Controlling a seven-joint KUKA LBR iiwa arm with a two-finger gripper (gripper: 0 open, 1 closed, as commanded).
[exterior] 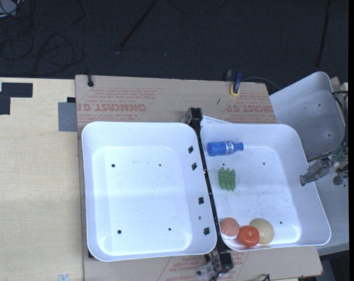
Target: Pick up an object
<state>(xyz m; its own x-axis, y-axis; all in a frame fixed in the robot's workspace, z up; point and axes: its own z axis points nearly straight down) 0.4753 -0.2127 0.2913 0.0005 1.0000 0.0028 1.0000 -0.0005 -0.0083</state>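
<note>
Just over the outer rim of the right bin (pixel 310 199) sits the gripper (pixel 309 177), a small grey piece reaching in from the view's right; it is too small and blurred to tell whether it is open or closed, and nothing can be seen held in it

Closest to the gripper, below it and toward the view's left, three round things crowd the near corner of the same bin: a tan ball (pixel 264 229), then a red ball (pixel 248 236) touching it, then a pinkish ball (pixel 229 227) on the red one's far side, close to the wall that this bin shares with its neighbour

About level with the gripper but well apart from it, across the bare white floor, lies a small green ridged toy (pixel 227 178), on its own

Further off, above the green toy in the view, a blue bottle (pixel 225 148) lies on its side, its paler cap end pointing back toward the gripper's side of the bin

Beyond all these, past a row of black clips (pixel 201 200) joining the two bins, is the left bin (pixel 87 174)

Both bins rest on a sheet of printed cardboard (pixel 136 98), which lies on a pale wooden bench (pixel 30 174)
</note>
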